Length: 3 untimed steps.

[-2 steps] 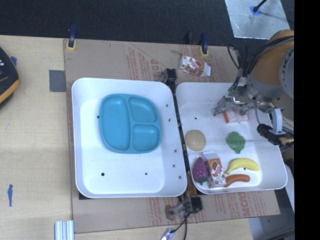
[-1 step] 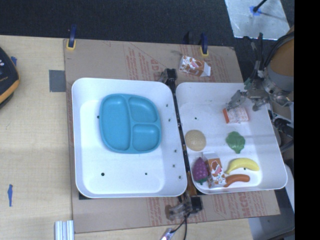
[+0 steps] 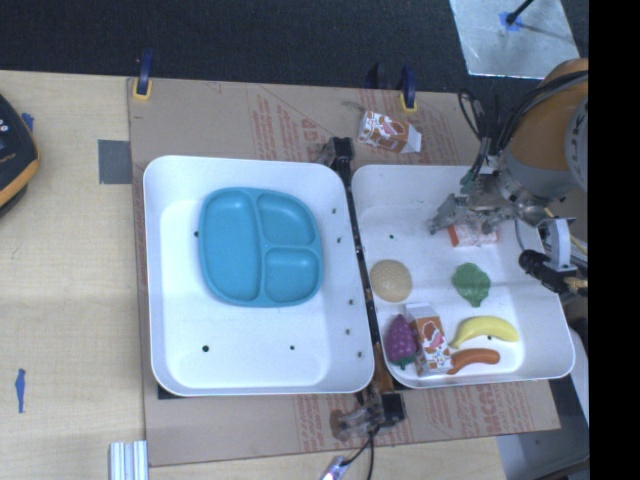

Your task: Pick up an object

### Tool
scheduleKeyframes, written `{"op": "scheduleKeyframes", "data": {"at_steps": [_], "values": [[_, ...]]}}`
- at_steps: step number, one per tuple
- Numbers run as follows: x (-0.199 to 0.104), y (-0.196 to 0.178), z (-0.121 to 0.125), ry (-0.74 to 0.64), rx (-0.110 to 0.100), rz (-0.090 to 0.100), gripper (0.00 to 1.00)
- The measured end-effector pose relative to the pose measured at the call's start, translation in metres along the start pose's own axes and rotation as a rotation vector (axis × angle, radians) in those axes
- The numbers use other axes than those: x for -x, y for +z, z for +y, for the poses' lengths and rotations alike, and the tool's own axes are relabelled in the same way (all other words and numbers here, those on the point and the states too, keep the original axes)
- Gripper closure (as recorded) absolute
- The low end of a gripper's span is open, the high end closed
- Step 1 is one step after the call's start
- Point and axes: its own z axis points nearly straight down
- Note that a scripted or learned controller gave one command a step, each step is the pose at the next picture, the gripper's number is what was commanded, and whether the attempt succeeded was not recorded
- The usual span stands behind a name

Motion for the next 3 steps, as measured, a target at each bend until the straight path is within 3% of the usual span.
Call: {"op": "scheduleKeyframes", "data": {"at_steps": [1,2,3], "values": [[0.032,-0.033,0.006,0.003,0.002,0.000,0.00],[0.019,-0.019,-0.052,0.000,0.000,0.000,0.00],[-0.009,0.015,-0.080,0.001,0.000,0.000,0.00]]}}
